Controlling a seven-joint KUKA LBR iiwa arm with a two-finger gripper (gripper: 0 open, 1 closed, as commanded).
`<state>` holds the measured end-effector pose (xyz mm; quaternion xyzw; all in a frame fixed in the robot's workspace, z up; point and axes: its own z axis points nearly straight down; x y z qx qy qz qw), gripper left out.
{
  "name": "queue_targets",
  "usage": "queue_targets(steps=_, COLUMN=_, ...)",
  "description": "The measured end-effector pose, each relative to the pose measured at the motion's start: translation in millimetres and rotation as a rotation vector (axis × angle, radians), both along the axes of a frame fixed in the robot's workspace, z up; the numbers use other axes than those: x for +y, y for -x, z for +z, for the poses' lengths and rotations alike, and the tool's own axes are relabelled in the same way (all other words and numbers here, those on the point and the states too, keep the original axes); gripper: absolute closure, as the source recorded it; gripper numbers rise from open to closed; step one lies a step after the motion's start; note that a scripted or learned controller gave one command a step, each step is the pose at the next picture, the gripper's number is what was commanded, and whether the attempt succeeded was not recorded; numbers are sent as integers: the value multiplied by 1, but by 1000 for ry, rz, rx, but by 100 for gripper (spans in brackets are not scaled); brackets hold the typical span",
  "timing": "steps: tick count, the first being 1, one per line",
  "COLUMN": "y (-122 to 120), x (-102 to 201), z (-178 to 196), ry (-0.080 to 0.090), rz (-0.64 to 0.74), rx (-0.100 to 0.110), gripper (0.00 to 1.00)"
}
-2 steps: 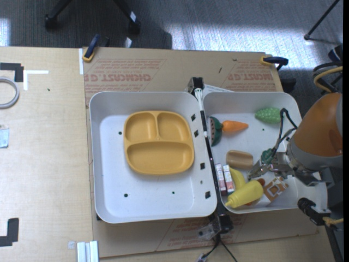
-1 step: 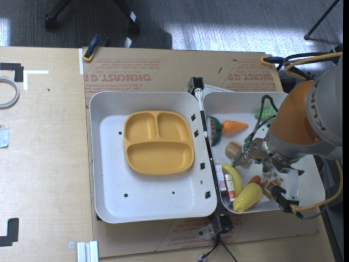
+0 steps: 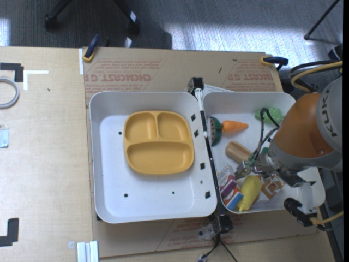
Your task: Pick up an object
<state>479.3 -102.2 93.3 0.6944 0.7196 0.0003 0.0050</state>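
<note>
1. Grey carpet runs across the top of the scene, with the dark legs of a chair base (image 3: 92, 4) on it; below lies a pale wooden bench (image 3: 43, 162) with a sheet of printed cardboard (image 3: 147, 72) under the bins.
2. Left bin (image 3: 109, 201): shallow, white, holding a yellow divided plate (image 3: 159, 142) with three compartments, set toward the bin's far half.
3. Right bin (image 3: 218, 100): shallow, white, touching the left bin along a shared edge joined by black clips. It holds the loose objects.
4. Orange carrot toy (image 3: 234, 126), with a dark green and red piece (image 3: 214, 131) just beside it near the bin's left wall.
5. Green object (image 3: 274, 114) at the far right corner, partly behind a dark cable.
6. Tan wooden cylinder (image 3: 238, 151), lying near the bin's middle, tilted.
7. Yellow banana-shaped toy (image 3: 250, 192) at the near edge, touching a red and blue item (image 3: 232, 196) on its left and a small brown packet (image 3: 271, 186) on its right.
8. Arm (image 3: 305, 130): grey with an orange band, reaching in from the right over the right bin.
9. Gripper (image 3: 255, 167): hangs low just above the yellow toy and beside the cylinder; whether the claw is wide or narrow cannot be told, since wiring and metal parts crowd the tip. No object can be seen between its fingers.
</note>
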Motion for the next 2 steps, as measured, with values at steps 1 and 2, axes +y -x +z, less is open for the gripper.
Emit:
queue_targets(steps=1, y=-1, x=1, z=9, ry=-4, rz=-1, rx=0, gripper=100)
queue_targets(steps=2, y=0, x=12, z=179, ry=-5, rz=-138, rx=5, gripper=100)
